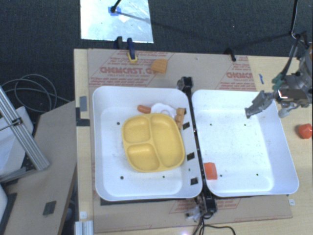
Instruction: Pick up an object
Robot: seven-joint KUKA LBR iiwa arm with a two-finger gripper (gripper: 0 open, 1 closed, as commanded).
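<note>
My gripper (270,109) hangs over the upper right part of the right bin (244,180). Its two fingers (255,105) stand apart, open, with nothing between them. An orange block (210,170) lies in the right bin's lower left corner, far from the gripper. The left bin (110,180) holds a yellow divided plate (151,143). Behind the plate lie a small orange sausage shape (144,109), a white piece (163,109) and a tan block (180,115).
A tan block (159,65) lies on the cardboard behind the left bin. An orange object (304,130) sits on the bench right of the right bin. A black divider (191,136) runs between the bins. A shiny sheet (116,13) lies on the floor behind.
</note>
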